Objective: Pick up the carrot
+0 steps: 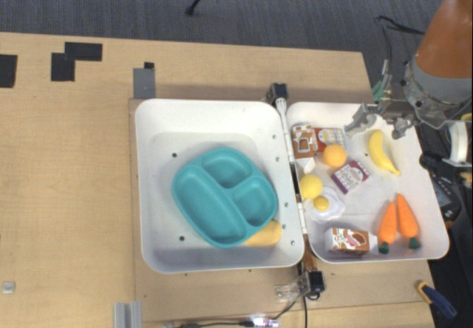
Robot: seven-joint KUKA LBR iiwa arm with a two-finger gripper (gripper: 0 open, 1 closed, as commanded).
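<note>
Orange targets: two carrots (397, 219) lie side by side, touching, in the near right corner of the right bin (436, 245), green tips pointing toward the bench's front edge. I cannot tell which one is meant.
Camera view, my claw: the claw (380, 121) hangs over the far edge of the right bin, just beside a banana (383, 151). Grey prongs splay out at about (360, 117) and (403, 125) with nothing between them, so it looks spread and holding nothing.
Step in hand: approach, as I judge it. The carrots sit well apart from the claw, untouched.
Next move calls for: travelling toward the near right corner, lining up across one carrot's width, then descending. Since the pair touch, closing on one alone may be awkward.
Neighbours: a small carton (348, 241) lies just left of the carrots. An orange (335, 155), a purple packet (350, 176) and two lemons (311, 186) sit nearer the bin's middle.
Left bin: a teal divided plate (222, 197) covers most of a yellow item (264, 234), unidentifiable.
Cut off: my arm (447, 46) runs out of frame at right, and its bulk blurs the prongs' exact shape.
</note>
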